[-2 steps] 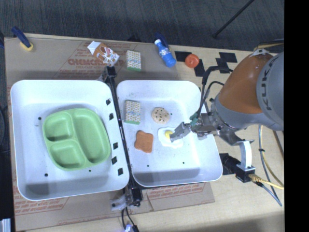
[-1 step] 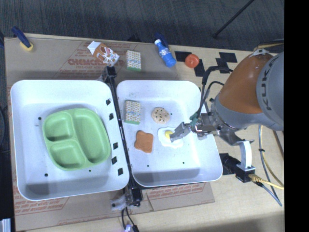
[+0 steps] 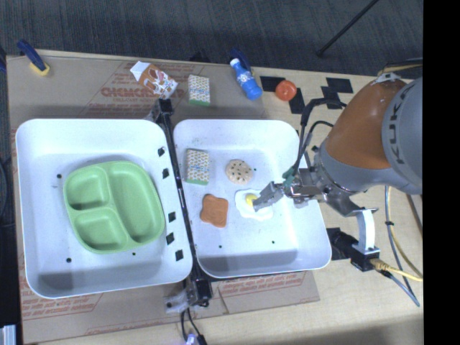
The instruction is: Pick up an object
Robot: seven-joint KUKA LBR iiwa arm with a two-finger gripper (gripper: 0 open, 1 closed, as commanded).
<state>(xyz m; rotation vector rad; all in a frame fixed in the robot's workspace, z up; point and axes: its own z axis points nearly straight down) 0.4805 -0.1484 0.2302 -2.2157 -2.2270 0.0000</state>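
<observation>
Bins, two: left bin (image 3: pixel 43 142) holds one green divided tray (image 3: pixel 113 205); right bin (image 3: pixel 237 261) holds four items, a patterned packet (image 3: pixel 198 166), an orange toast piece (image 3: pixel 214 210), a cookie (image 3: pixel 238 170) and a fried egg (image 3: pixel 251 205). Gripper (image 3: pixel 264 200) sits low over the egg at the right bin's middle; finger spread not discernible.

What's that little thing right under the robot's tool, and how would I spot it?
Look in the right-hand white bin. Near its middle, at the tip of the tool, lies a toy fried egg. It alone is white with a yellow yolk; the cookie and orange piece nearby are brownish.
</observation>
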